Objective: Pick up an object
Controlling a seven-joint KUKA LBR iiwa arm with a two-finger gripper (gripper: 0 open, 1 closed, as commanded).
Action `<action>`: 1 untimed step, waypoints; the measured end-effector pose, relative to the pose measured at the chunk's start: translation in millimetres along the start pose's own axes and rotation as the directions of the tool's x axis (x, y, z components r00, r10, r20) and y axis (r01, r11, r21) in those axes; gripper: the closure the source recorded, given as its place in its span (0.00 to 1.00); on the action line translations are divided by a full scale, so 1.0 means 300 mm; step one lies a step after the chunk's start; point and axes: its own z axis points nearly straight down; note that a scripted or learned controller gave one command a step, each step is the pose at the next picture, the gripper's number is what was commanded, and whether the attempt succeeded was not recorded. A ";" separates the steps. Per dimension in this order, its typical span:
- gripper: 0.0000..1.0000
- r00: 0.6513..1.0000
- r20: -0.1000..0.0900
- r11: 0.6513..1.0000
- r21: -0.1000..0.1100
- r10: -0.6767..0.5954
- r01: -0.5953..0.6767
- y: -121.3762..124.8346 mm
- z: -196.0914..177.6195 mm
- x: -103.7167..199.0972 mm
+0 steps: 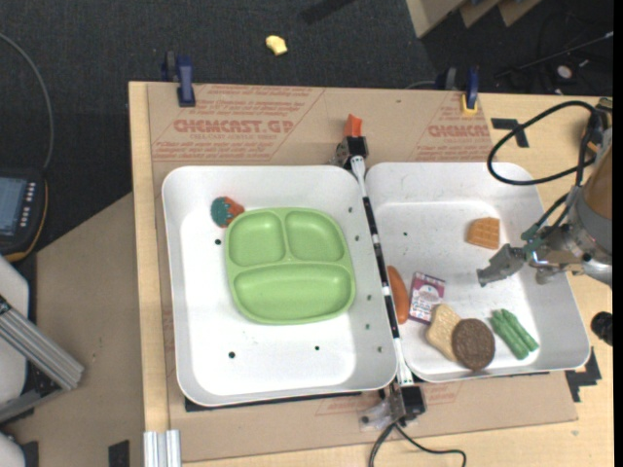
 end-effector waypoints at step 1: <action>0.00 1.000 0.002 1.000 -0.001 0.002 -0.002 0.178 0.309 -0.184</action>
